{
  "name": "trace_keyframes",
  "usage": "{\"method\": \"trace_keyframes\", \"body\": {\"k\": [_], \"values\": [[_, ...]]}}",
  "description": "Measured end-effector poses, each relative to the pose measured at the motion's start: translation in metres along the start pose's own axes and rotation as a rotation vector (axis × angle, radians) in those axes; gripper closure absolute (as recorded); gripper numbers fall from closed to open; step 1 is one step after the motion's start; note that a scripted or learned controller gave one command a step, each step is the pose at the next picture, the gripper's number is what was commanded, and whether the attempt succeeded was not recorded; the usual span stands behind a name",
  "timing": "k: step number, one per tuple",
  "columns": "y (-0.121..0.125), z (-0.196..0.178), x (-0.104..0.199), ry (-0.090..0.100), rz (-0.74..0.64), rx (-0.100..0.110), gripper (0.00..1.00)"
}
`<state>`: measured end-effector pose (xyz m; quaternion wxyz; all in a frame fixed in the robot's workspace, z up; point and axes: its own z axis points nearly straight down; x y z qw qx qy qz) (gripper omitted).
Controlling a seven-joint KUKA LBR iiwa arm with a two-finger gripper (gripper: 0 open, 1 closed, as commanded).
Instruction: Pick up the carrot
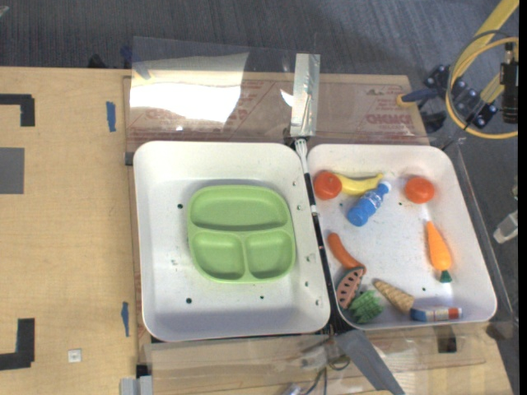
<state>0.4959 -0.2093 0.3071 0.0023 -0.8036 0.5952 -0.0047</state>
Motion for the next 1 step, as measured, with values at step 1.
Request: {"method": "trace_keyframes", "body": {"k": [1], "values": [[0.0136, 0.1652, -0.0139, -0.019, -0.111, -0.015, 1.00]]}}
